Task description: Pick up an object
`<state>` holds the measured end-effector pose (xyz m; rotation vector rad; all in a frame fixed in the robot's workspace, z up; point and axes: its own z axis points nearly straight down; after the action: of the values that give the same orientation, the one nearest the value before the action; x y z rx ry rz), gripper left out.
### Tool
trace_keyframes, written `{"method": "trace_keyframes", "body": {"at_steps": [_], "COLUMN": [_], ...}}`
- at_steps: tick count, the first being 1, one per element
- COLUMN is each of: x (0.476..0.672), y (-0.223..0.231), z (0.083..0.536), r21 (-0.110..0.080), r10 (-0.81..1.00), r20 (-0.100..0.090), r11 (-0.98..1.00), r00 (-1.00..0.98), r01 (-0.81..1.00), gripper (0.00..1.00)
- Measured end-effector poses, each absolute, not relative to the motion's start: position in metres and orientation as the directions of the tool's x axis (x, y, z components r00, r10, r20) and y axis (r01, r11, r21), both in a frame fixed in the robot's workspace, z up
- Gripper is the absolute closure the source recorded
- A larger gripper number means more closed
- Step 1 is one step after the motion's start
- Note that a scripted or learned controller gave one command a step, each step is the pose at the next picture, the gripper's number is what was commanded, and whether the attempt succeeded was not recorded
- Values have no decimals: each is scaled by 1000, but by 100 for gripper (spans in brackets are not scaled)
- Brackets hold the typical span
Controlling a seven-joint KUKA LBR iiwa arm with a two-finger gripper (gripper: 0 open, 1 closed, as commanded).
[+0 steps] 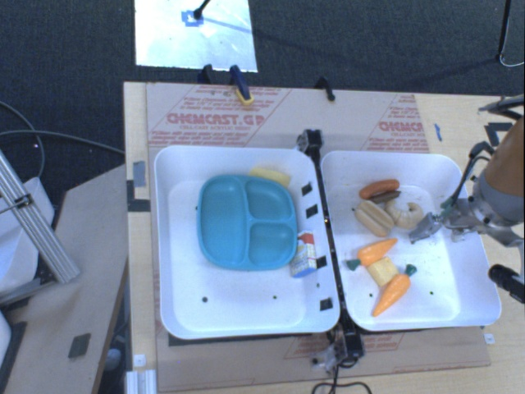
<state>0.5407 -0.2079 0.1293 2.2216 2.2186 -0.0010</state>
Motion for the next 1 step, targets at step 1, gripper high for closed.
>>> {"method": "trace_keyframes", "body": {"at_steps": [1], "x": [517], "y": [-208], "z": [184], "r21": [6], "r10": [1000], "r20": [-3], "r11": [0], "r00": [0], "r01": [1000], "gripper": [0]}}
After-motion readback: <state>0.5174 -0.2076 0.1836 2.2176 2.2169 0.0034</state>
